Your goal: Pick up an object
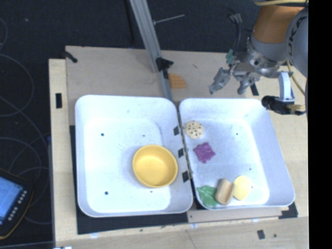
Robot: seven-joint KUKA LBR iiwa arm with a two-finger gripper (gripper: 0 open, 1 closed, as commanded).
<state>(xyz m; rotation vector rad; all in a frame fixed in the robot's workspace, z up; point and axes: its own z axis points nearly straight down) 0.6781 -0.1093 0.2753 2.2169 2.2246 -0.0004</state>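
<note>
Nothing lifted yet; the whole pick remains. Candidates sit in the right white bin (pixel 259 118): round speckled cookie-like disc (pixel 194 129) at far left, purple knobbly piece (pixel 204 152) just nearer, and a touching cluster in the near corner: green leaf shape (pixel 207 195), tan cylinder (pixel 224 191), yellow lemon-like lump (pixel 242 187). Left white bin (pixel 93 118) holds a yellow plastic bowl (pixel 154 166). Two-finger gripper (pixel 232 84) hangs beyond the right bin's far rim, fingers spread, empty.

Two bins (pixel 88 139), one bowl (pixel 154 166), five small items (pixel 204 152)
</note>
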